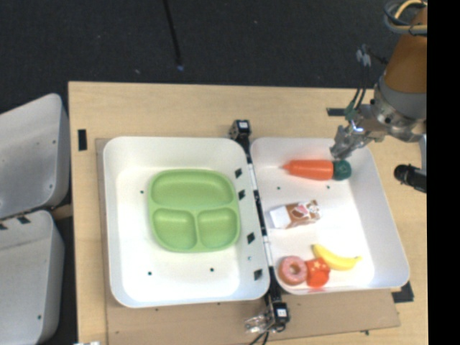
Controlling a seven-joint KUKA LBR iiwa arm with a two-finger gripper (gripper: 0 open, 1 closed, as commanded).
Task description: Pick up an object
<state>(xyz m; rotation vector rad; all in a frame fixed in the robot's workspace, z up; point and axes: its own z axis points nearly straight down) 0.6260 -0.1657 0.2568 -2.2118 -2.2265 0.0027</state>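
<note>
Camera view, looking down at a slant: a tan wooden surface (172, 110) carries two shallow white bins side by side, joined along a black clipped seam. The left bin (122, 264) holds a light green divided tray (193, 208) with three compartments, lying flat near the bin's middle. The right bin (374, 221) holds the loose items. A toy carrot (309, 169), orange with a dark green top, lies on its side near the bin's far edge, its tip pointing toward the seam and its green end toward the arm. Nearer the middle lies a small white and brown packet (293, 214). At the near edge, a pink ringed doughnut (292, 269) sits touching a red item (318, 272) that is too small to identify, and a yellow banana (335, 257) lies just beside the red item on its far right.

The grey arm with its orange band (407, 63) reaches in from the right. Its end effector (345, 148) hangs at the far right corner of the right bin, directly over the carrot's green top and very close to it or touching it. I cannot tell whether it is spread or pressed together, and nothing is visibly lifted off the bin floor.

To the left of the surface stand two pale grey panels (32, 164).
</note>
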